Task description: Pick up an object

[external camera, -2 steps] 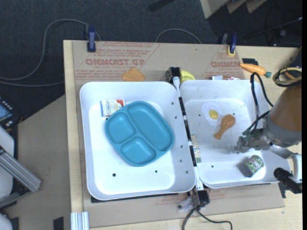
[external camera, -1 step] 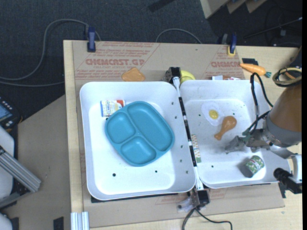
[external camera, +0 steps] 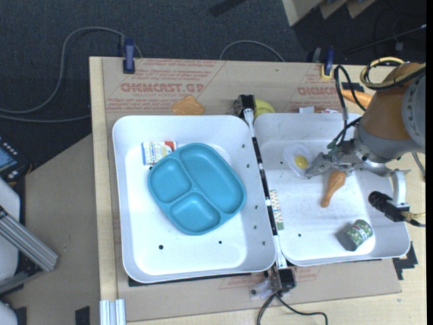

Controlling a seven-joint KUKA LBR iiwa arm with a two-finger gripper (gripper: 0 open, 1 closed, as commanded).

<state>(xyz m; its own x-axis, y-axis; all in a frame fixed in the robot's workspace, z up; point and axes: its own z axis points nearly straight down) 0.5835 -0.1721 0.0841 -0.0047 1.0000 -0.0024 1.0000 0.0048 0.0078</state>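
Objects for picking are lying in both bins, and none looks lifted yet. The right bin (external camera: 379, 249) is holding three small things: a yellow piece (external camera: 300, 161) at about 10 o'clock from the bin's middle, an orange carrot-shaped toy (external camera: 332, 187) near the middle, and a round greenish can (external camera: 356, 233) toward 5 o'clock. The left bin (external camera: 128, 202) is carrying a blue divided plate (external camera: 196, 188), with a small printed packet (external camera: 155, 150) tucked at the plate's 11 o'clock edge.

The arm (external camera: 392, 110) is reaching in from 3 o'clock, and its end effector (external camera: 323, 164) is sitting low over the right bin, between the yellow piece and the top of the carrot. Its metal fingers (external camera: 314, 169) are pointing toward 9 o'clock, but whether they are spread or closed is too small and cluttered to tell, and nothing can be seen clamped between them.

By my judgement the task is sitting at the approach or grasp stage: the reach into the bin is done, while securing one item and raising it clear of the bin floor are both left. The carrot and the yellow piece are the nearest candidates; the can and the plate are lying well apart from the end effector.
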